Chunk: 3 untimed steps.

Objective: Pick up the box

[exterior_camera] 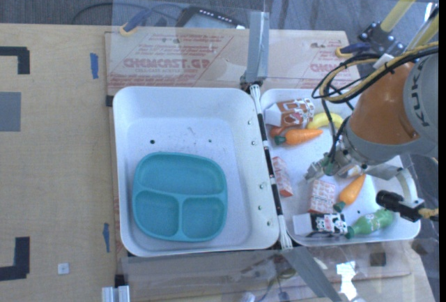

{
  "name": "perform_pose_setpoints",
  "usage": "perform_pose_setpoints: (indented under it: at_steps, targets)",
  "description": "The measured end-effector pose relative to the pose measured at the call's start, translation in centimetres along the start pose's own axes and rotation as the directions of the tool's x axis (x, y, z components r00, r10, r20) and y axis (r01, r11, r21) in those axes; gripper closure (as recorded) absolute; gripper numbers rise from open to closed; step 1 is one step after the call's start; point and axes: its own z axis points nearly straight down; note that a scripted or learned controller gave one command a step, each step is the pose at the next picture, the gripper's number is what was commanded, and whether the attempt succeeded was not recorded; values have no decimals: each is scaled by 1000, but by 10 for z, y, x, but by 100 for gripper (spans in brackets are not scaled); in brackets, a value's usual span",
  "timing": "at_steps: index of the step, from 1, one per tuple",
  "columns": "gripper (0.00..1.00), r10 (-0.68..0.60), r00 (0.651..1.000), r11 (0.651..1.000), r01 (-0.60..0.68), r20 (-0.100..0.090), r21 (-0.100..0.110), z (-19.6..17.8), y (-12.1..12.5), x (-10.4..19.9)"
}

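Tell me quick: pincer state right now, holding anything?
Pincer: low over the right bin, above the small red and white box; open or closed cannot be told, and nothing is seen held.

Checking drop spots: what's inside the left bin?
The left bin holds one teal divided tray, three compartments, nothing in them. The bin floor under the tray is covered.

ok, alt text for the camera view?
The arm's gripper hangs over the right bin among toy carrots, small boxes and a green bottle. The left bin holds a teal divided plate.
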Motion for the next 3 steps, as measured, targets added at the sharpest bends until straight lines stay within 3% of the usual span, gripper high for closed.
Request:
perform_pose_setpoints:
  at_steps: [1,2,3]
  targets:
    - [100,-322,947,947,322,-1,1,9,-46,21]
    - [100,-140,990,990,141,-3,6,-8,-49,17]
    - [100,-138,990,990,138,0,2,-18,-48,16]
